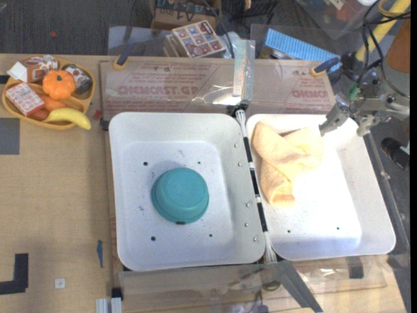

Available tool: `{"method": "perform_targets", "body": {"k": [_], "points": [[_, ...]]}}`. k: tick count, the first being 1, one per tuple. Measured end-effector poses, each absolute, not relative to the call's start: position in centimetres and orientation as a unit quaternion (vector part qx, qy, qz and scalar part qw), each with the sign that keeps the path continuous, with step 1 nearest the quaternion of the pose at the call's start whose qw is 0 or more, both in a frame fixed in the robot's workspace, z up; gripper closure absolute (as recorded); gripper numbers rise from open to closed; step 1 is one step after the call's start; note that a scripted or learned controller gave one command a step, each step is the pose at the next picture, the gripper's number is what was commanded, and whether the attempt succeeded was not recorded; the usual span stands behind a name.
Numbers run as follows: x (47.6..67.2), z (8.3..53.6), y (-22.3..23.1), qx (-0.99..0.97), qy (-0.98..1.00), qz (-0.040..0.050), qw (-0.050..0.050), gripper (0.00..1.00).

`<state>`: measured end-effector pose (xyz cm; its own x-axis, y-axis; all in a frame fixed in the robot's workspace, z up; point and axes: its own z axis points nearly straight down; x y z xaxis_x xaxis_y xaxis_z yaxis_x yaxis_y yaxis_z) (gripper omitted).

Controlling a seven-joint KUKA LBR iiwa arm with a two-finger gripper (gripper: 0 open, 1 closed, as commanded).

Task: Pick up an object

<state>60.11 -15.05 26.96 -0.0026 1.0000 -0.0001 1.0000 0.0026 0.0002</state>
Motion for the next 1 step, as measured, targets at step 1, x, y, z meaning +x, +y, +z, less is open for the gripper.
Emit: {"method": "perform_targets", "body": {"k": [1], "points": [[61.28,11.37,-12.75,0.626,0.780,0.0005,0.001,0.00]]}}
